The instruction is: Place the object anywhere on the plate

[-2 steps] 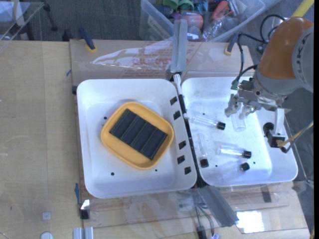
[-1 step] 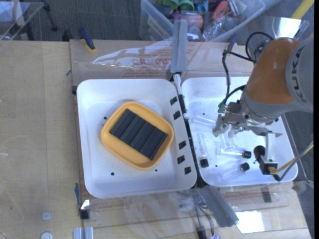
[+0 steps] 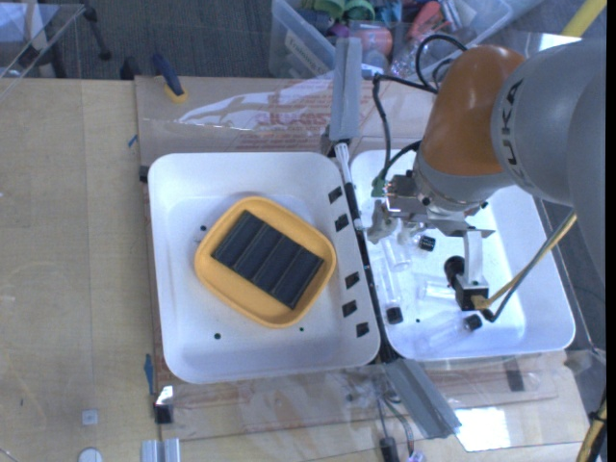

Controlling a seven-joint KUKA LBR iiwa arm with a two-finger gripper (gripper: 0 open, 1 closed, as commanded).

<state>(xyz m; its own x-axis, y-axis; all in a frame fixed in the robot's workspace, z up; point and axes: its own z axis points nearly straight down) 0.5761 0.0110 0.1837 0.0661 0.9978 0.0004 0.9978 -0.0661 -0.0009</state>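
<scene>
Risk lies in a missed grasp: the gripper [image 3: 409, 243] hangs over the right bin [image 3: 539, 325], its fingers' state untellable; clear, hard-to-identify objects [image 3: 428, 301] lie beneath, the yellow plate [image 3: 219, 287] well apart leftward.

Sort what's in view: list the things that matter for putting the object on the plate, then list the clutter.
Job:
yellow plate with its dark ribbed centre, in the left bin
right bin
gripper over the right bin

Lying about:
clear tub of coloured toys
blue-and-yellow tool on the bench
</scene>
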